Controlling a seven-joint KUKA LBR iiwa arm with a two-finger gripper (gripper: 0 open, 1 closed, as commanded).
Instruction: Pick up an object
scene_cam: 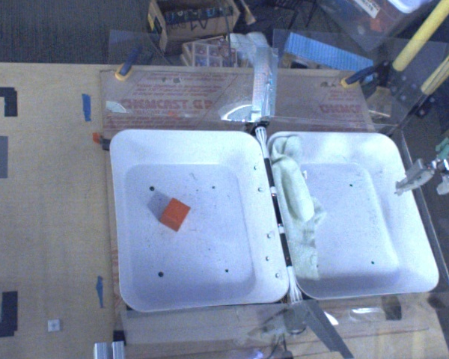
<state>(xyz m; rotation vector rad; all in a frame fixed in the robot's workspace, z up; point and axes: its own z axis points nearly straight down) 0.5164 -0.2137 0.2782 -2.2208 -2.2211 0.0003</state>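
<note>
A small orange cube (pixel 175 214) lies in the left white bin (pixel 135 155), left of its middle. A crumpled white cloth (pixel 293 200) stretches along the left wall of the right white bin (pixel 389 275). My gripper (pixel 417 178) shows as a small grey metal part at the right bin's right rim, far from both the cube and the cloth. Nothing is seen held in it.
A clear plastic wall with cardboard behind it (pixel 209 103) stands along the back of both bins. The wooden bench (pixel 45 200) spreads out to the left. Boxes and clutter (pixel 194 13) sit beyond the bench at the back.
</note>
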